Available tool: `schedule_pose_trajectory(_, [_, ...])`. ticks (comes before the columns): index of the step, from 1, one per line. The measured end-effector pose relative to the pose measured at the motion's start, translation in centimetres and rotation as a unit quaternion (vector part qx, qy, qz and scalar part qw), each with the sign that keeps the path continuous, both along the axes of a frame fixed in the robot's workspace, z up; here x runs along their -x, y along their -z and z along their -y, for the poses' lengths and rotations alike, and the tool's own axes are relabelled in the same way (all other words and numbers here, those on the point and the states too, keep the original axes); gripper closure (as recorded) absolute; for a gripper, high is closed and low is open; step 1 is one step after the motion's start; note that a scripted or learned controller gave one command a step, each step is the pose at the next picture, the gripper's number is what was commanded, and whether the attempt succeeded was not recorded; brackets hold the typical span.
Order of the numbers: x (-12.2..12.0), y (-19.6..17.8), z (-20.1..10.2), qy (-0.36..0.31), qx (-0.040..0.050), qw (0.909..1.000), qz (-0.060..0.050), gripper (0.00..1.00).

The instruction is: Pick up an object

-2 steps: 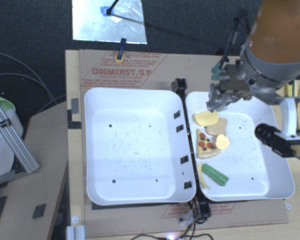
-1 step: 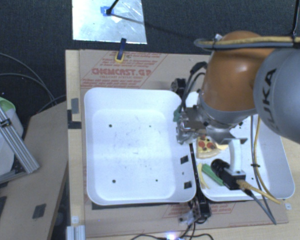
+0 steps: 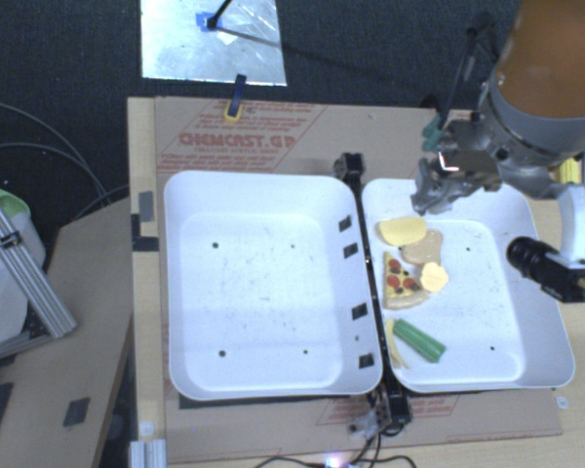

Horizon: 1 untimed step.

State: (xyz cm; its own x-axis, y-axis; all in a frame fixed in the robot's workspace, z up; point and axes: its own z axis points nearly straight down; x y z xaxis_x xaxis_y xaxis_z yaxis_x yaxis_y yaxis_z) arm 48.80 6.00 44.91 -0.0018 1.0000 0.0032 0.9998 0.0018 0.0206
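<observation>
Across the counter's right shallow white bin (image 3: 541, 359), your gripper (image 3: 431, 198), grip state unclear, is hovering beside the flat yellow piece (image 3: 402, 230); centre before descending.

Two shallow white bins sit side by side on a tabletop (image 3: 263, 130), seen from above. The right bin (image 3: 507, 349) holds a pizza slice (image 3: 402, 283), yellow and tan food pieces and a green stick (image 3: 418, 340). The arm's tool (image 3: 441, 191) hangs over that bin's far edge, just beyond a yellow piece (image 3: 402, 230).
</observation>
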Motion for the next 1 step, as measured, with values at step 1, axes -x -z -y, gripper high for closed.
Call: schedule_pose_trajectory(1, [0.23, 14.61, -0.82, 0.001, 0.0024, 0.9999, -0.015, 1.00])
